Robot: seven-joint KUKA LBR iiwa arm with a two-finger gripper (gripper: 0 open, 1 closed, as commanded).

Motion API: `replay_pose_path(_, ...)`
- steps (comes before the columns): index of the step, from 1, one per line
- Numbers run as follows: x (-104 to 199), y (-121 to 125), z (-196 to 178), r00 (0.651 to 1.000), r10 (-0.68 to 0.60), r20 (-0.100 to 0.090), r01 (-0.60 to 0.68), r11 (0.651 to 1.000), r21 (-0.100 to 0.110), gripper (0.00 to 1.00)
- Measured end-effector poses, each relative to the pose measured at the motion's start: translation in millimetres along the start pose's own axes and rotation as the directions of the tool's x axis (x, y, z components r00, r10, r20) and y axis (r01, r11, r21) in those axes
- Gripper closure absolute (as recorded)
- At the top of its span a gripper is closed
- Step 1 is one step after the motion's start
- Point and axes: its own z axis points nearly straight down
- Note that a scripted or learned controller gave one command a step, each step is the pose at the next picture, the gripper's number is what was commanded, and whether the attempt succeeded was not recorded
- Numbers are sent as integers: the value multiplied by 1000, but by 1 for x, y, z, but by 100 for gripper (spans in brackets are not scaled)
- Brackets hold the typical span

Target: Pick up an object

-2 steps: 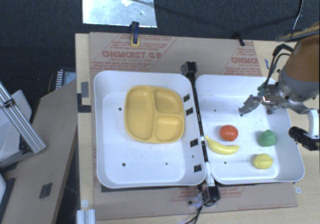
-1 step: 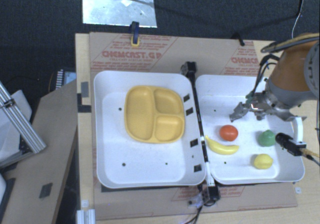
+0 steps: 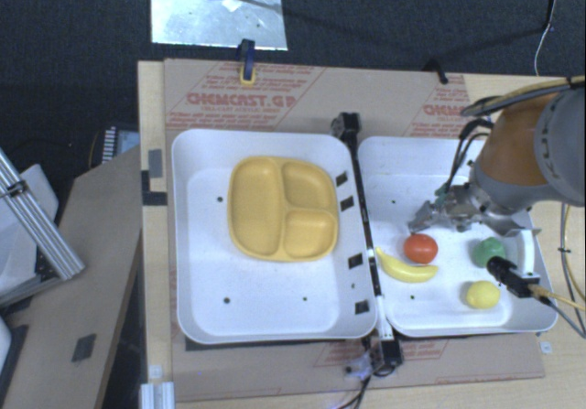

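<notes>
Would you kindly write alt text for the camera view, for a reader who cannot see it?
A grey robot arm with an orange band reaches from the right over the right white bin, its gripper just above a red tomato, beside a yellow banana, green round fruit and yellow lemon. The left white bin holds a yellow divided plastic tray.

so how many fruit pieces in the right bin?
4: tomato mid-bin, banana beside it, lime near the hand, lemon at front. The arm may hide more.

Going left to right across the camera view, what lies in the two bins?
Yellow divided plate → banana → tomato → lemon → green fruit
</notes>
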Motion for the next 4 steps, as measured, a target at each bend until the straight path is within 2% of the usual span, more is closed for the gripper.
replay_pose_path(1, -1, 1, -13, 1000, 1, 1, -1, 1000, -3, 100)
replay_pose_path(2, 3, 4, -56, 1000, -3, 1, 3, 1000, -4, 100)
replay_pose_path(3, -3, 10, -117, 1000, -4, 2, 4, 1000, -7, 100)
replay_pose_path(4, -3, 11, -119, 1000, -5, 1, 5, 1000, -3, 100)
